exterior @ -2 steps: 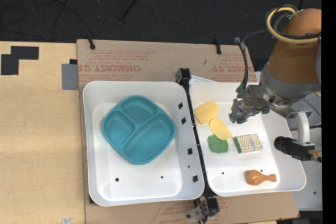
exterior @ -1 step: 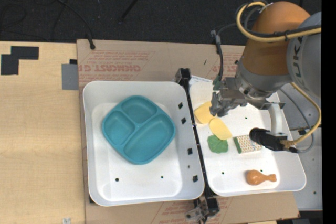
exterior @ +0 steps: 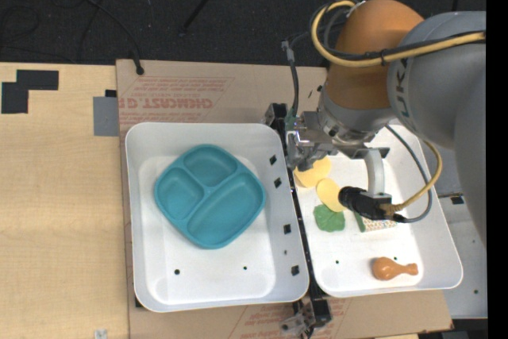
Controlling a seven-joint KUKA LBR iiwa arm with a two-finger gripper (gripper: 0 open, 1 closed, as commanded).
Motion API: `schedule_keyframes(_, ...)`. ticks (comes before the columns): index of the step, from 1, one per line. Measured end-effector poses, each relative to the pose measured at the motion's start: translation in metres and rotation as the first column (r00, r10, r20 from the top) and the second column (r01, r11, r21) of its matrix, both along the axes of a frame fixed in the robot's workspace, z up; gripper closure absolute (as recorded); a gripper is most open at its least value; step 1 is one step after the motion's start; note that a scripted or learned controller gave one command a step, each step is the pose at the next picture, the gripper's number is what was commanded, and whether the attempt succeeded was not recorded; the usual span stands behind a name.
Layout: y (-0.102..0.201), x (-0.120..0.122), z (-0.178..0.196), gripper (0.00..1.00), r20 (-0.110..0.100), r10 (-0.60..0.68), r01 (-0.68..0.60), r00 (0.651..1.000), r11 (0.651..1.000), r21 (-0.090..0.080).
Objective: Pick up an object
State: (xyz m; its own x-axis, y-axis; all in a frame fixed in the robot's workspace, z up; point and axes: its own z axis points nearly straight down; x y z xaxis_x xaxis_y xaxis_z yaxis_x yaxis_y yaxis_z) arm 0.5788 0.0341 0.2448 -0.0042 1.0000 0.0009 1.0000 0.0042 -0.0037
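Gripper (exterior: 311, 157) hangs low over the yellow pieces (exterior: 321, 179) in the right bin (exterior: 444, 266), probably to grasp one; its opening I cannot tell.

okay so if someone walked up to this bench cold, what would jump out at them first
Probably the big grey and orange arm reaching in from the right over the right bin. Next, the teal divided plate lying alone in the left bin. Then the small pieces beneath the arm: two yellow pieces, a green one and an orange-brown one nearer the front.
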Motion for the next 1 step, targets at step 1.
schedule_keyframes(1, 0.0435, 0.01, -0.0187, 1.0, -0.001, 0.0, 0.0, 1.0, 1.0, -0.001)
